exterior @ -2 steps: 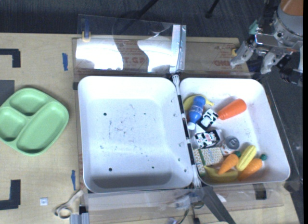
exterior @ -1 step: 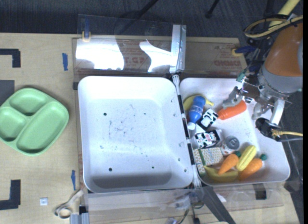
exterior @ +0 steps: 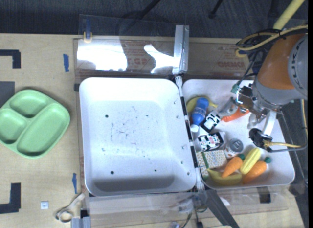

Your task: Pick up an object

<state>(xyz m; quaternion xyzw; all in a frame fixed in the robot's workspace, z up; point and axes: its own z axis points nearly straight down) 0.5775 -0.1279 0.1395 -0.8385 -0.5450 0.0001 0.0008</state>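
My gripper (exterior: 239, 103) hangs over the upper middle of the right bin (exterior: 286, 173), below the arm's orange band. Just under it lies a thin orange object (exterior: 235, 116), and I cannot tell whether they touch. A blue bottle (exterior: 199, 110) rests on a yellow item (exterior: 191, 102) at the bin's left side. Beside these is a black-and-white object (exterior: 211, 121), with a second one bearing red marks (exterior: 211, 141) below it. Toward the front lie a grey round piece (exterior: 236, 145), a patterned pouch (exterior: 215, 158), two carrots (exterior: 232, 166) (exterior: 257, 169), a corn cob (exterior: 251, 158) and a banana (exterior: 221, 177).
The left bin (exterior: 132, 87) sits beside the right one, with a narrow ridge between them. A green divided plate (exterior: 32, 122) lies on the bench at far left. A clear panel (exterior: 127, 51) and a metal post (exterior: 180, 48) stand behind the bins.
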